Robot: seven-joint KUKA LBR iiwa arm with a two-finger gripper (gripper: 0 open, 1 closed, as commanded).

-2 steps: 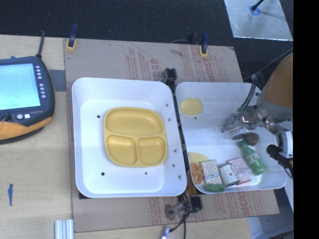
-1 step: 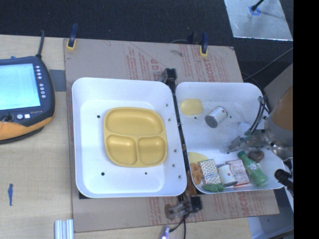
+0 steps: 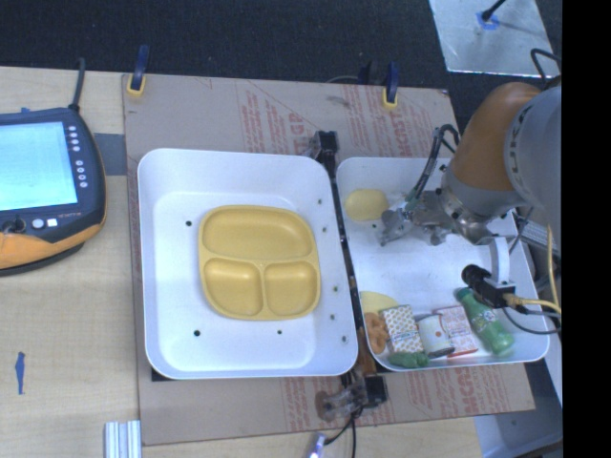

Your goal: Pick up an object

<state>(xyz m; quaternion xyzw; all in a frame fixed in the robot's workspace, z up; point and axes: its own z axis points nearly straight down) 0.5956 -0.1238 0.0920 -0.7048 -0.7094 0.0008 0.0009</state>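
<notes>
I see a pale yellow, rounded object (image 3: 366, 204) in the right bin (image 3: 420, 270), in its far left corner; its long axis runs left-right. The gripper (image 3: 393, 225) hangs just beside it, and I cannot tell its state.

Red lettering runs along the edges of the brown cardboard sheet (image 3: 286, 113) beneath the two bins, but it is too small and faint to read. Small packets (image 3: 401, 327) in the right bin (image 3: 420, 270) carry printed labels, likewise illegible. The handheld control pendant (image 3: 43, 175) shows a lit screen with no readable text.
</notes>
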